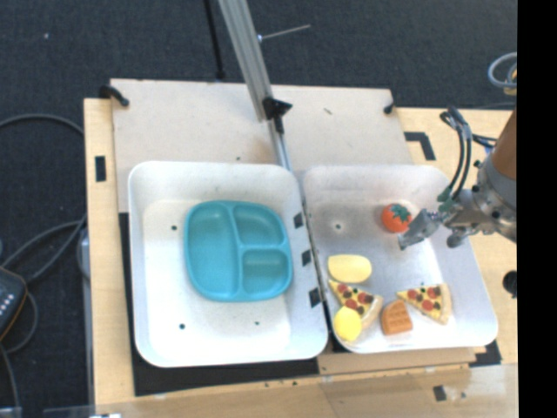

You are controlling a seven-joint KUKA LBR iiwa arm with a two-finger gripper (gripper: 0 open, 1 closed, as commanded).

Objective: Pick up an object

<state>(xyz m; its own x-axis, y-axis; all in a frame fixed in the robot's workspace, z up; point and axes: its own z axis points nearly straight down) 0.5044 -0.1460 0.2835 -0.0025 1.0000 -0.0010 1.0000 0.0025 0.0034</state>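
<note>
The gripper [424, 227] hung just beside the red tomato toy [396, 217] in the right bin [365, 185], maybe to grab it, and I could not tell how its grip was set, while the yellow potato toy [350, 268] lay near the tomato toy.

Single fixed overhead camera, slanted downward, both bins [139, 233] framed
</note>
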